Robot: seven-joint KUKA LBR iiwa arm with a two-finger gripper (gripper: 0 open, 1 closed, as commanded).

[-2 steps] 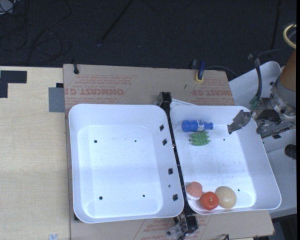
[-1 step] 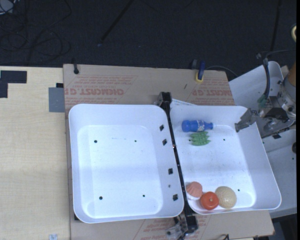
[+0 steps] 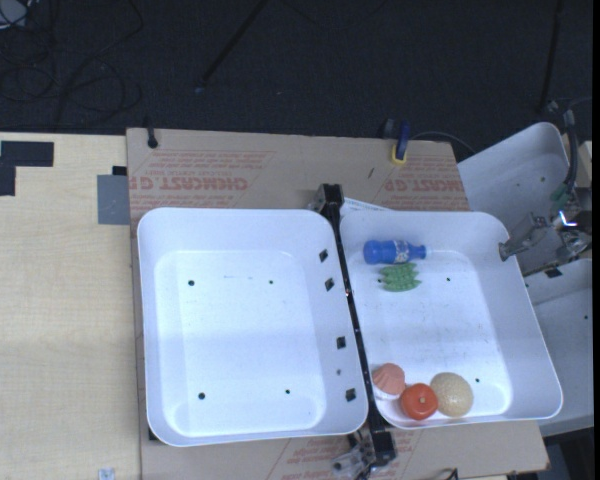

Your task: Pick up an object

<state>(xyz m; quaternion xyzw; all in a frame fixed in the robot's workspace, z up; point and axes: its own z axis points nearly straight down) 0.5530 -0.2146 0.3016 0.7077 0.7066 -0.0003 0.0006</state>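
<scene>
The right bin (image 3: pixel 500 363) holds several objects. A blue bottle (image 3: pixel 392 252) lies on its side near the far wall, with a small green toy (image 3: pixel 400 279) just in front of it. In the near corner sit a pink shell-like piece (image 3: pixel 388 378), a red tomato-like ball (image 3: pixel 418 401) and a beige ball (image 3: pixel 452 393), close together. My gripper (image 3: pixel 542 236) hangs at the right edge of the view, over the right bin's far right rim and well apart from all the objects. Nothing is seen in it.
The left bin (image 3: pixel 160 318) stands beside the right one, with a black divider strip (image 3: pixel 342 298) between them. Both rest on a cardboard sheet (image 3: pixel 240 173) on a pale wood bench (image 3: pixel 50 318). A yellow-and-blue clamp (image 3: pixel 400 146) sits at the cardboard's far edge.
</scene>
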